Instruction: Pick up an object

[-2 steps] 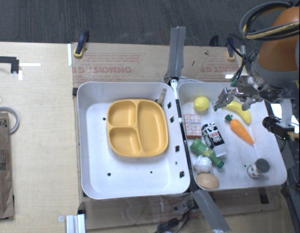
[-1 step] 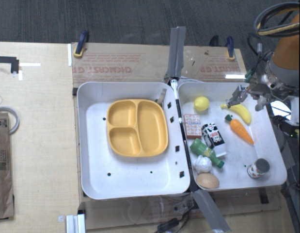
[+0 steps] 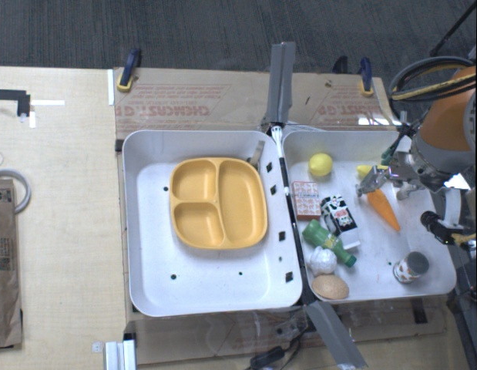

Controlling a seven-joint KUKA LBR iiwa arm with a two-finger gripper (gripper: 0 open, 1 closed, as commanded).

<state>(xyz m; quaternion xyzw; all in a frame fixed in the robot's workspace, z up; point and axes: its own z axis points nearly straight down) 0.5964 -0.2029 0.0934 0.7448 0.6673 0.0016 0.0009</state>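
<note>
The right bin [image 3: 438,284] holds several objects: a yellow lemon [image 3: 320,164], a small red-and-white box [image 3: 305,200], a black-and-white carton [image 3: 339,213], a green bottle [image 3: 328,242], a white bulb [image 3: 323,261], a tan oval piece [image 3: 330,287], an orange carrot [image 3: 383,209] and a small can [image 3: 411,267]. My gripper [image 3: 374,179] hangs low over the bin's upper right part, just above the carrot's thick end. A small yellow item [image 3: 366,169] lies right beside it, partly hidden by the gripper's metal parts.
The left bin [image 3: 146,268] carries a yellow divided plate [image 3: 219,203]. A grey divider bar [image 3: 281,83] runs between the bins at the back. Cardboard lines the bench behind them, and the arm's cables [image 3: 423,83] loop at the right.
</note>
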